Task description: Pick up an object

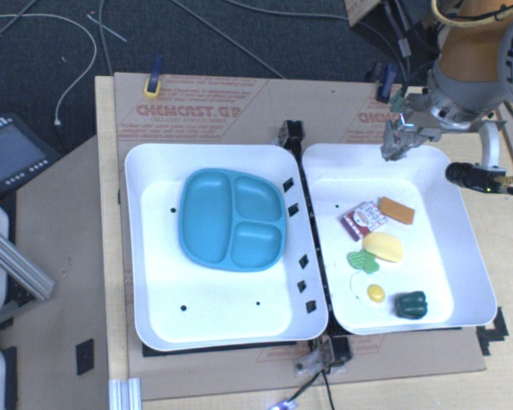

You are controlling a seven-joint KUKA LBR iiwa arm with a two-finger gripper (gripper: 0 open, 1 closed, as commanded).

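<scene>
Objects (381,248) clustering below the gripper (399,146), jaw state indiscernible, are risking a 2-item or glancing grasp.

the right bin (462,229) had open white floor along its far half, under the gripper (399,146). its near half was crowded: a red packet (363,219), orange block (397,211), yellow piece (383,248), green scrap (364,261), small yellow ball (375,294) and dark green pepper (410,304) lay close together.
</scene>
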